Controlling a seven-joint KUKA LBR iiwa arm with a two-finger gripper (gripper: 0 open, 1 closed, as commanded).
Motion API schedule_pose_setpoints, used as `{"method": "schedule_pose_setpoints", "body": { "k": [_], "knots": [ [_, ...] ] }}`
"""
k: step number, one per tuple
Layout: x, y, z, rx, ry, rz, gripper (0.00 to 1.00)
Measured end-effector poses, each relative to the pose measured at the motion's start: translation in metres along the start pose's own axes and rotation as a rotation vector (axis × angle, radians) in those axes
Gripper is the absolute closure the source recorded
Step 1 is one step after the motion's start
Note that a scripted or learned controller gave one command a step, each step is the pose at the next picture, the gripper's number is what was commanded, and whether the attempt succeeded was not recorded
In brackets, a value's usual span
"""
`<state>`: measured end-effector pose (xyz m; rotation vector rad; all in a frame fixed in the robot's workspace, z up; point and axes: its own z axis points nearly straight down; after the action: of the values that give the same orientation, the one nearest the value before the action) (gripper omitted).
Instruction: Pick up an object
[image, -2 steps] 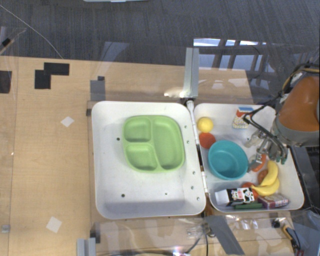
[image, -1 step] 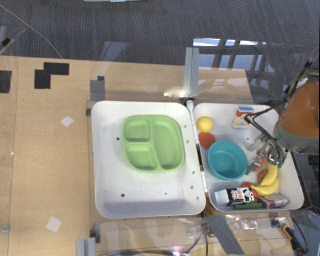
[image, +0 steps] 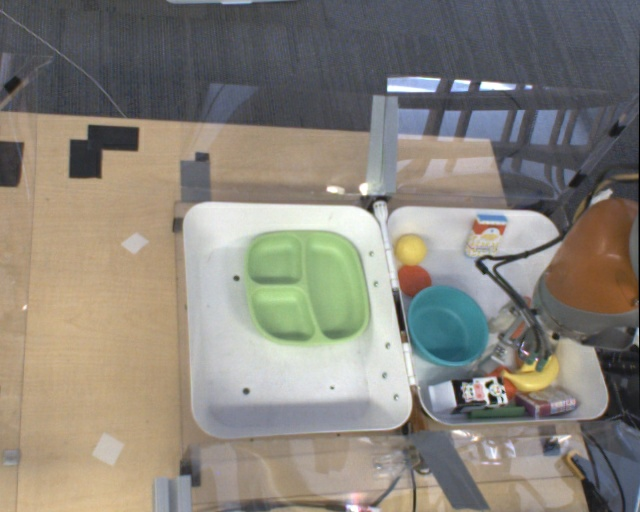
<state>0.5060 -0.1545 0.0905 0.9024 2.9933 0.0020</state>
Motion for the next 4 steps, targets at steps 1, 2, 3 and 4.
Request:
{"method": "schedule_pose_setpoints", "body": {
  "k": [1, 2, 3, 4],
  "knots": [
    [0.014, 0.004, -0.002, -0.005, -0.02, -0.034, 0.0],
    [0.012, 0.018, -0.002, 0.014, -0.022, -0.019, 0.0],
    [-0.081, 0.025, 0.003, 0.002, -0.001, -0.061, 0.0],
    [-0.061, 0.012, 0.002, 0.0, 0.0, 0.1, 0.0]
  ]
}}
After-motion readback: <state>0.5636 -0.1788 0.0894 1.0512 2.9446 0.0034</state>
